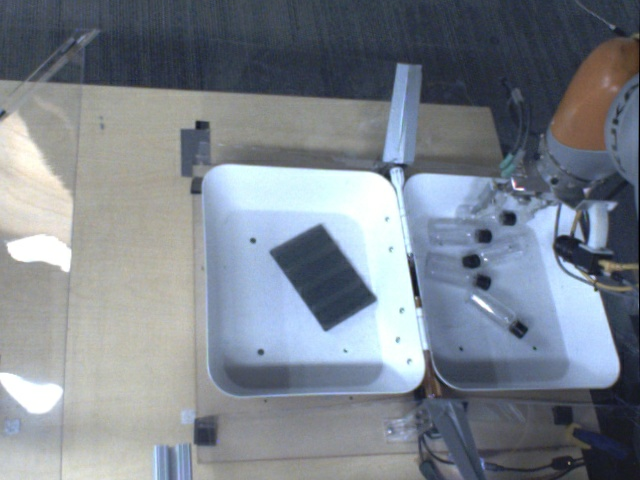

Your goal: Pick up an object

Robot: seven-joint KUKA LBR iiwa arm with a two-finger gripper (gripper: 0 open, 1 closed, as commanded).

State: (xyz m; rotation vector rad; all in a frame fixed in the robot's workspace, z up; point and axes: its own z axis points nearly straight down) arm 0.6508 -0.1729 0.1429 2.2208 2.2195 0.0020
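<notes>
A dark grey ribbed rectangular pad (323, 276) lies flat and skewed in the middle of the left bin (230, 368). In the right bin (590, 368) lie several clear vials with black caps: one (455, 232) near the bin's upper left, one (446, 265) just below it, one (497, 314) further toward the front. My gripper (512, 190) hangs over the far part of the right bin, right above another vial (500, 215). The wrist hides whether anything sits between its fingers.
A grey metal post (403, 113) stands behind the seam between the bins. The arm's orange band (592, 98) and cables (585, 248) overhang the right bin's far right side. Black clamps (198, 148) sit on the wooden bench by the left bin's far corner.
</notes>
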